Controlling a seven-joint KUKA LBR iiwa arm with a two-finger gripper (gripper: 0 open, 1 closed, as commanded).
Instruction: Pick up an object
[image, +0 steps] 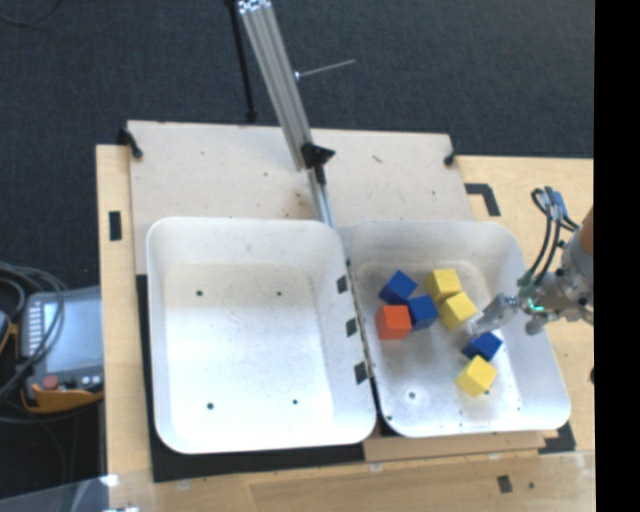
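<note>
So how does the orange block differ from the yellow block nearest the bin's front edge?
The orange block sits beside the bin divider, touching a blue block; the front yellow block lies further right, nearer the gripper, just below another blue block. They differ in colour. Both are similar-sized cubes in the right bin.

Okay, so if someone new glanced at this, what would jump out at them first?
Probably the cluster of bright blocks in the right bin: yellow, blue and one orange block against the white. Next, the claw reaching in from the right edge, just above a blue block.
</note>
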